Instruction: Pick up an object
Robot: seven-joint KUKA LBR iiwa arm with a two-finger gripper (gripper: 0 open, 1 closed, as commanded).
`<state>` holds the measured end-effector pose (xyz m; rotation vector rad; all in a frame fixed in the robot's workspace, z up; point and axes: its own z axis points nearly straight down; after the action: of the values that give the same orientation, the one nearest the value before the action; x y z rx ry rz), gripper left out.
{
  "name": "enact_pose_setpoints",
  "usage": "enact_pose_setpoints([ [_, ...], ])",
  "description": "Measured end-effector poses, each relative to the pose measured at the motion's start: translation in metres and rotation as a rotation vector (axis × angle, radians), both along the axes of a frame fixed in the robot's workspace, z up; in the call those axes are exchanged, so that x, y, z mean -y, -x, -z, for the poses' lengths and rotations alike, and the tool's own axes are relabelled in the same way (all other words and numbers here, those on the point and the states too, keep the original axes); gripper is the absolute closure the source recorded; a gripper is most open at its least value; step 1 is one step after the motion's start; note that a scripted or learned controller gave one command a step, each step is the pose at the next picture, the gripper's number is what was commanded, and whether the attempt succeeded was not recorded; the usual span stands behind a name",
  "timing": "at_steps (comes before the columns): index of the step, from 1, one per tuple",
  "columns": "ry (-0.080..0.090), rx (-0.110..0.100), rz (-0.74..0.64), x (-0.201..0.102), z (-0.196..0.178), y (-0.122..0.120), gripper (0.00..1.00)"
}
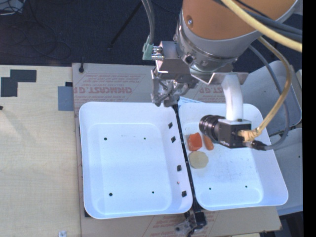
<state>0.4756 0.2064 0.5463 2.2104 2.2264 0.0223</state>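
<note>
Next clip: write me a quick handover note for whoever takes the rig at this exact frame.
End effector: hangs at the far end of the divider between the bins, nothing seen between its fingers.
Things: orange block, small orange piece beside it, and pale round disc just in front, all lying in the right bin near the divider.
Done: no pick yet.
Left: move over one item, grasp it, lift it.

The bench (34, 147) is carrying a brown cardboard sheet (113, 85), and two white bins are lying on that sheet. The left bin (91, 172) is touching the right bin (266, 186) along one long edge, both sitting near the sheet's middle.
</note>
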Motion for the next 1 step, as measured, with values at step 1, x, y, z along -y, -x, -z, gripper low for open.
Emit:
enact_pose_setpoints([
  [1, 0.016, -0.033, 0.007, -0.0175, 0.1853, 0.0017, 1.00],
])
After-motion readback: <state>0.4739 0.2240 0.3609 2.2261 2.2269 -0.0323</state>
